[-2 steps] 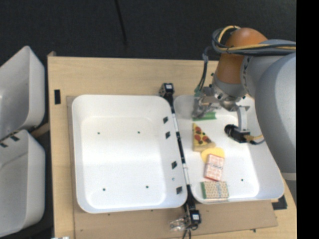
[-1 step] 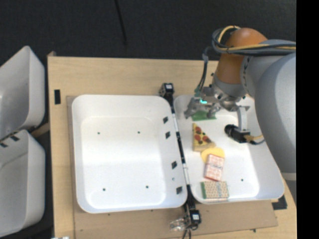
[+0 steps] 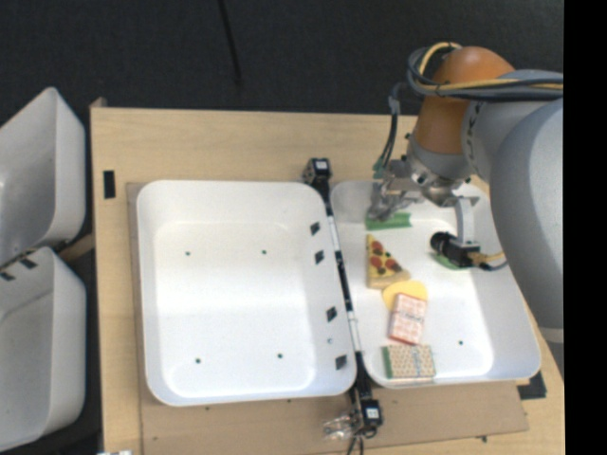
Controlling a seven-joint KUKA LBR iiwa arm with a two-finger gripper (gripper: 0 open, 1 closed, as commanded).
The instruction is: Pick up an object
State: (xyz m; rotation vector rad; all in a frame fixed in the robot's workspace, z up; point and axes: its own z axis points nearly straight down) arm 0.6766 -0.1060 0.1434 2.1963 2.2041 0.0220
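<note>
While the gripper (image 3: 390,200) sits low over a green block (image 3: 389,221) in the right bin (image 3: 493,349), its grip state cannot be told.

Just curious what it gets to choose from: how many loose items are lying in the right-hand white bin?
5: a green flat piece under the gripper, a pizza-slice toy, a yellow piece, a pink-patterned card, a green-edged pad. The arm may hide more.
</note>
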